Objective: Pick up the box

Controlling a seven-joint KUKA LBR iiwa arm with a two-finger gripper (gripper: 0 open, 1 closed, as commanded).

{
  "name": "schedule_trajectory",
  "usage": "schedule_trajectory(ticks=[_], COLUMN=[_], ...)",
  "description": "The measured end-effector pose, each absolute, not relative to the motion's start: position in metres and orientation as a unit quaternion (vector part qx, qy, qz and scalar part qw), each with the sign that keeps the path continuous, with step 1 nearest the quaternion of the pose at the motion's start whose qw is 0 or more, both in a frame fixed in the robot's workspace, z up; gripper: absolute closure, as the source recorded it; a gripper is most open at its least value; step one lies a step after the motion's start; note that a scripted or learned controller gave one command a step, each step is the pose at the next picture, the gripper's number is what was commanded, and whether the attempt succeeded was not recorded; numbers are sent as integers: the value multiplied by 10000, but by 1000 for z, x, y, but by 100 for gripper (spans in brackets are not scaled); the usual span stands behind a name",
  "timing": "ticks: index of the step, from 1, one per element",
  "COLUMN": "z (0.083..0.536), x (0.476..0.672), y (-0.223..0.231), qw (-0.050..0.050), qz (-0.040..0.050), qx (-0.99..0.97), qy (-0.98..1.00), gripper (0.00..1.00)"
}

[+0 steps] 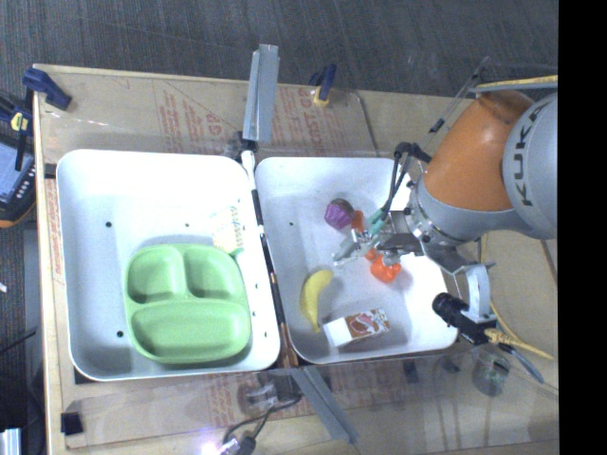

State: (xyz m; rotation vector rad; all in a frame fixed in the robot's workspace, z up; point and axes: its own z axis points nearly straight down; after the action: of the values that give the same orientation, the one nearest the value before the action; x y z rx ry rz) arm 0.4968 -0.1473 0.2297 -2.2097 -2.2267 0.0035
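the box lies flat near the front wall of the right bin, just right of a banana. the pincer hovers spread above the bin's middle, holding nothing; it seems in approach, and next must shift toward the box and descend.

A pale wooden worktop sits on dark grey carpeted floor, which fills the view at twelve o'clock. Blue clamps grip its twelve o'clock edge.
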Motion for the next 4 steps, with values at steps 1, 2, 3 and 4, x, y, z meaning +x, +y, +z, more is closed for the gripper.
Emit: schedule_trajectory(ticks=[1, 2, 3, 4], z=[221, 258, 148, 92], x=[550, 640, 647, 618], y=[-189, -188, -162, -176], qw=[10, -10, 12, 7], qz=[19, -4, 3, 7], qx=[-7348, -6213, -5613, -5527], qy=[-6783, -7836, -8276, -8334], gripper=[0, 0, 0, 0])
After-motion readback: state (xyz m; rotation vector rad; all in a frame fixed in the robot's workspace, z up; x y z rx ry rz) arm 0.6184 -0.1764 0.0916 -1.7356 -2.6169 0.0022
